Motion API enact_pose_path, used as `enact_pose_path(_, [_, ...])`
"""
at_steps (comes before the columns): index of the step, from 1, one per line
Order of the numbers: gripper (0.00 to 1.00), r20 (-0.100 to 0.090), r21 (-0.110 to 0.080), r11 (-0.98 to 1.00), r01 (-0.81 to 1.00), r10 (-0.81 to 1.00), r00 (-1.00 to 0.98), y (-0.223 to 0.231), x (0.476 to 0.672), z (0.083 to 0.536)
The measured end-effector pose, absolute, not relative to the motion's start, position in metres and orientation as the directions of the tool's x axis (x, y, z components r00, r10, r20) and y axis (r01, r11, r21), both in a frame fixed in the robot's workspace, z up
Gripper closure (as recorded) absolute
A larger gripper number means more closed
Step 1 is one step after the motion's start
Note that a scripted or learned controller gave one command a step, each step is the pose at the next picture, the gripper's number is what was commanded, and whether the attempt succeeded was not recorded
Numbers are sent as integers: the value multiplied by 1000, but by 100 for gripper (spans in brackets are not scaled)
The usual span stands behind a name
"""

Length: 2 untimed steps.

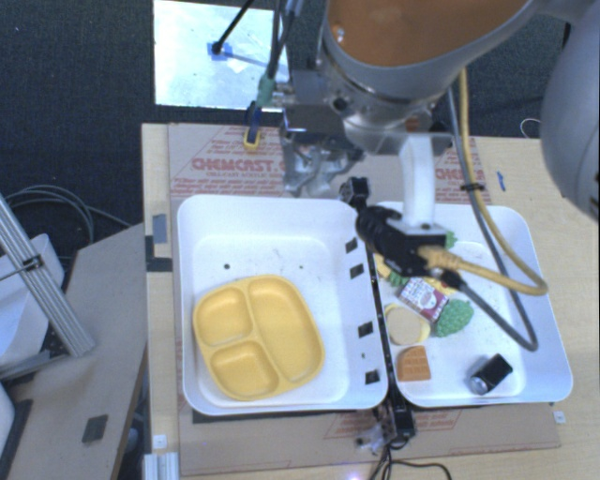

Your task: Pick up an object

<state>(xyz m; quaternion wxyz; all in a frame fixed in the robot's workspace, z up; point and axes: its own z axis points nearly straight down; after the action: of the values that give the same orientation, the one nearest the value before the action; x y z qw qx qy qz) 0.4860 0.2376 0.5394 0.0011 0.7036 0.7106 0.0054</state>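
Hanging over the far side: the gripper [317,178] sits above the far rim of the left bin [192,281], at the edge of the printed cardboard sheet [220,164] under both bins.
Gripper state: cannot tell how far open it is, since the wrist covers it; nothing can be seen in its grasp.
Arm: grey with an orange band [422,28], filling the top of the view and coming down from the upper right.
Left bin: holds one yellow divided plate [258,333] with three compartments, lying flat in the near half, with bare white floor beyond it.
Right bin [539,281]: holds the loose objects, all apart from the gripper.
Packet [424,300]: small, red and white, tilted, near the bin's middle and just beside the divider side.
Green knobbly piece [457,319]: touching the packet's right edge.
Pale round disc [406,326]: flat, partly under the packet's near corner.
Orange square piece [413,364]: flat, just nearer than the disc, close to the inner wall.
Black object [491,372]: small, with a shiny end, alone in the near right corner — well apart from the rest.
Inner walls: small dark clips [366,330] spaced along the line where the two bins meet.
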Motion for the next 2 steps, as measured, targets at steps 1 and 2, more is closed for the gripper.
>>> enact_pose_path(1, [100,0,-1,2,1000,1000,-2,234,486,503])
enact_pose_path(2, [100,3,4,1,1000,1000,-1,227,486,537])
